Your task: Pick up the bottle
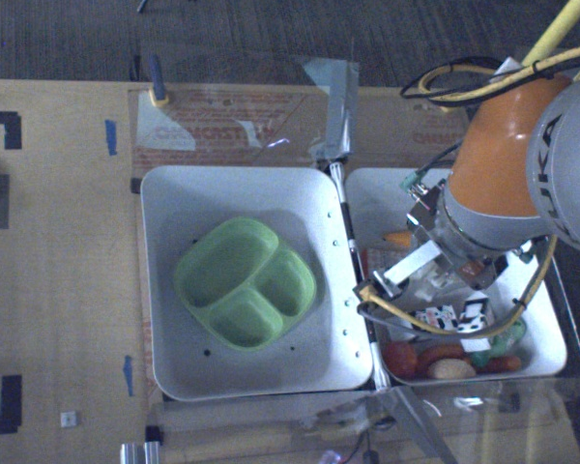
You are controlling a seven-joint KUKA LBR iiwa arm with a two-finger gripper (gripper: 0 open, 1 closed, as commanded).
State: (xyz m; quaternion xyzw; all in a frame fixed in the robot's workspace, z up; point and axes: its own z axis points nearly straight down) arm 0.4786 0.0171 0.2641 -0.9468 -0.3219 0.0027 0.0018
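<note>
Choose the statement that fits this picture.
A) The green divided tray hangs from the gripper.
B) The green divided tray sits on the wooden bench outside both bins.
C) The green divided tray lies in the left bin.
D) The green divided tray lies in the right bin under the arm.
C: the green divided tray lies flat on the floor of the left bin, while the arm reaches into the right bin.

A pale wooden bench (58, 288) fills most of the view, and beyond its far edge lies dark grey carpet (271, 13) (thin dark legs of some stand cross it near the top). Black square markings (5, 129) sit along the bench's left edge, with short strips of blue tape (110, 136) nearby. A patch of brown cardboard (227, 119) is taped down at the far edge.
</note>
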